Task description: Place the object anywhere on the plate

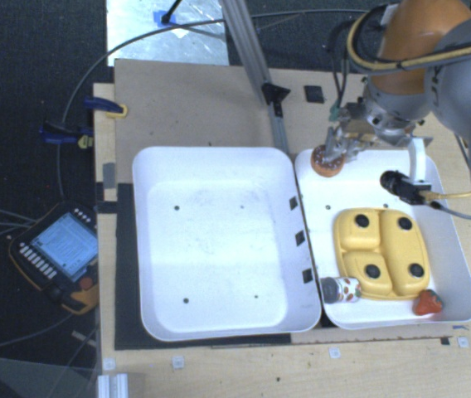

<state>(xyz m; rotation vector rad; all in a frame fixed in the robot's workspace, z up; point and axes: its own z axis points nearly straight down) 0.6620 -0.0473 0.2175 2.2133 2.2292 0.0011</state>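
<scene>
Looking down on the bench, you would have logged the arm (434, 48) reaching in from 3 o'clock, its orange band above the wrist at about 1 o'clock of the view. The gripper (332, 157) hung over the 11 o'clock corner of the right bin (455, 247). A small round brownish object (327, 167) sat right at the fingertips there; whether the jaws were clenched on it or released you could not tell. The yellow sectioned plate (382, 253) lay in the same bin toward 5 o'clock, well apart from the object. A small patterned cylinder (341, 289) lay just beside the plate at its 7 o'clock, a red item (425, 303) at its 5 o'clock. The left bin (148, 222) sat alongside at 9 o'clock.
</scene>
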